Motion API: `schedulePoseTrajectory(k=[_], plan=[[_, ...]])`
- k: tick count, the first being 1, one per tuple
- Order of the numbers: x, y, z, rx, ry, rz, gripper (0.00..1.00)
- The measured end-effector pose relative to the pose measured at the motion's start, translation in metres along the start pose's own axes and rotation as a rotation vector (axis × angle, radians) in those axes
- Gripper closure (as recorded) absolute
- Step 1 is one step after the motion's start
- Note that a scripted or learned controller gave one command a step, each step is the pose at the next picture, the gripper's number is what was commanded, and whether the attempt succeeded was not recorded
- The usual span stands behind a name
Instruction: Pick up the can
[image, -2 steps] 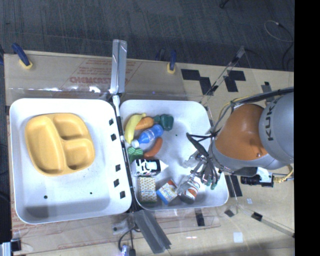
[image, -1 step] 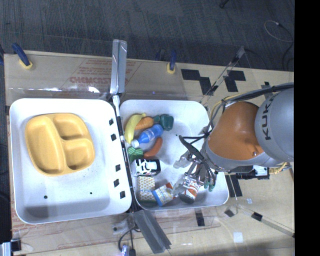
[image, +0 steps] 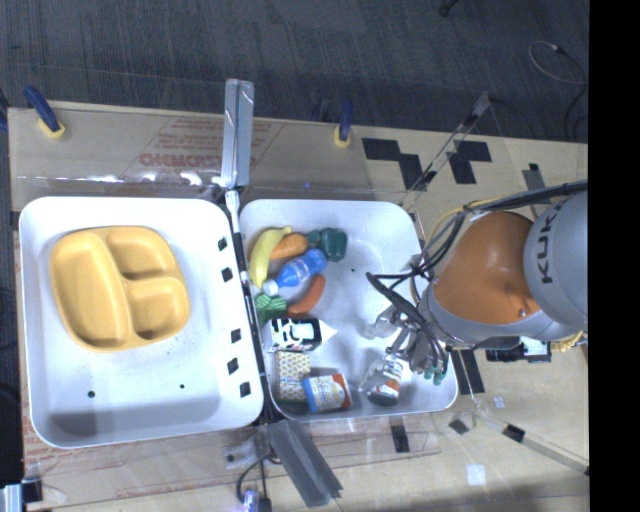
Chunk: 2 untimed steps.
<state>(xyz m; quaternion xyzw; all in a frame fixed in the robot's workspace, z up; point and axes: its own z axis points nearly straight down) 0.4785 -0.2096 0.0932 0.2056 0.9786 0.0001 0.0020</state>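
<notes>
The tool sits low in the right white bin, directly over a small silver can; whether it pinches the can is unclear.

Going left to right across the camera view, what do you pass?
Yellow divided tray in the left bin → banana → blue bottle → silver can near the gripper → orange band.

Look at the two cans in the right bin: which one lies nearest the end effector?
The silver can, in the bin's near right corner directly under the end effector. The other can, with blue and orange on it, lies further left, beside the patterned box.
</notes>
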Motion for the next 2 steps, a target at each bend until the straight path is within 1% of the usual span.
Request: schedulePoseTrajectory(k=[1, 2], plan=[[-0.001, 0.002, -0.011, -0.001, -0.002, -0.004, 1.00], [-0.036, 0.015, -0.112, 0.001, 0.001, 0.033, 1.00]])
